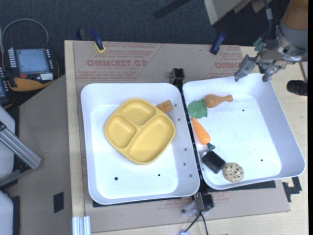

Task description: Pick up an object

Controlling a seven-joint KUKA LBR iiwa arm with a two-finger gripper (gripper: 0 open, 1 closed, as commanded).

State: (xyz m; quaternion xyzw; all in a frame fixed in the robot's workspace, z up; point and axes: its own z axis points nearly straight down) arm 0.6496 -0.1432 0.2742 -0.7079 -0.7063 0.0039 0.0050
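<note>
Cables (pixel 195 219) trail off the near edge of the bench, below the seam where the two white bins meet.

Right bin (pixel 283 146), near corner: a round speckled cookie (pixel 233 172) lies just beside a small black block (pixel 213 161), the two touching or nearly so. Behind them, along the bin's left wall, an orange carrot (pixel 200 130) lies lengthwise, its green end toward the block. Farther back, a green leafy piece (pixel 197 108) sits against the same wall, and a tan drumstick (pixel 218 100) lies just beside it, bone end pointing right. Rest of this bin's floor is bare white with a few dark dots.

Left bin (pixel 98 165): a yellow divided plate (pixel 140 130), three compartments, sits tilted in the middle. A small orange-brown waffle-like piece (pixel 165 106) rests at the plate's far right edge, touching it.

Far side: gripper (pixel 255 71) hangs above the far rim of the right bin, well apart from every object. Its two fingers are spread wide, with nothing between them. Orange band of the arm shows at the top right corner.

Beyond the bins, brown board (pixel 146 58) with red lettering, blue clamps (pixel 98 41) at its far edge. A handheld control pendant (pixel 30 65) lies off to the far left.
</note>
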